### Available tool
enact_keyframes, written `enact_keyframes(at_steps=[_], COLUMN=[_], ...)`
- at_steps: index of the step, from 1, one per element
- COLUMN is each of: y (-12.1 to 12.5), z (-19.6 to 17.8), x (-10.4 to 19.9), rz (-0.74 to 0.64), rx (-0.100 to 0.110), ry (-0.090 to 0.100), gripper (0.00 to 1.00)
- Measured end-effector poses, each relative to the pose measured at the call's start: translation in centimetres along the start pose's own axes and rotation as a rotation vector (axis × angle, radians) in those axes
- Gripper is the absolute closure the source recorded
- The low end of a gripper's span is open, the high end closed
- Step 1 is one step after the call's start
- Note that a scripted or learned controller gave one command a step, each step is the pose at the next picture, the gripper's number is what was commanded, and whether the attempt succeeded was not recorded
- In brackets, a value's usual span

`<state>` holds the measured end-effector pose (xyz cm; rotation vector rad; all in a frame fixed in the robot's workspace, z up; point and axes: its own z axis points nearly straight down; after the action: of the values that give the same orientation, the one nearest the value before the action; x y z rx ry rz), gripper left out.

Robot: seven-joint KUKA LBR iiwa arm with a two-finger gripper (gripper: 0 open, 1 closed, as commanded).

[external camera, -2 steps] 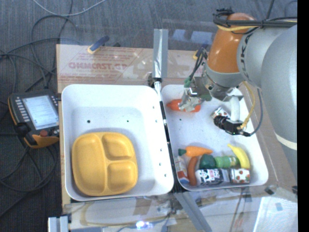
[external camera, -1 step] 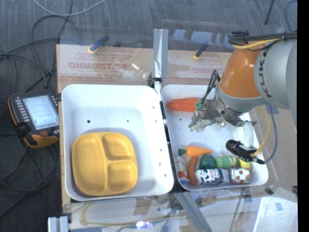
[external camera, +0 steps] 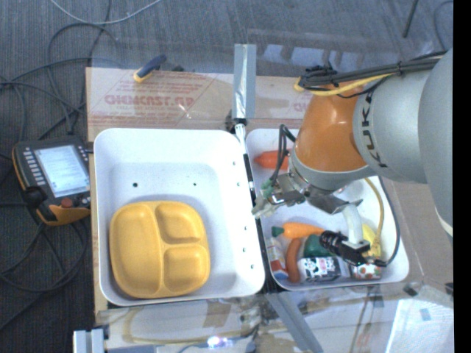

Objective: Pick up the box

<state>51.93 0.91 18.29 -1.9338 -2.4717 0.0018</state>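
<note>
The arm (external camera: 353, 134) bears part of "KUKA". A box (external camera: 321, 268) with black-and-white print lies in the right bin (external camera: 397, 267) (front edge). A yellow tray (external camera: 159, 248) fills the left bin (external camera: 169, 149); grey carpet surrounds.

Counted things on the bench and beside it

Two white bins are seen: the left bin (external camera: 169, 142) and the right bin (external camera: 397, 259). One yellow divided tray (external camera: 158, 248) is counted in the left bin. In the right bin two carrots are counted, one (external camera: 268, 159) near the top and one (external camera: 302, 230) lower, with one cow-patterned carton (external camera: 320, 268); other small items there cannot be counted. One handheld pendant (external camera: 53, 179) is seen at the left.
</note>
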Motion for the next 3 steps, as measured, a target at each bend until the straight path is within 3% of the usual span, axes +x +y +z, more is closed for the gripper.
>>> enact_keyframes(at_steps=[1,2,3], y=[-4.1,-2.6,-2.1], z=[0.0,-1.8,0.1], x=[-1.5,4.8,7.1], rz=[0.062,0.246,0.307], rx=[0.001,0.001,0.004], ry=[0.000,-0.001,0.000], gripper=[1.00,1.00,1.00])
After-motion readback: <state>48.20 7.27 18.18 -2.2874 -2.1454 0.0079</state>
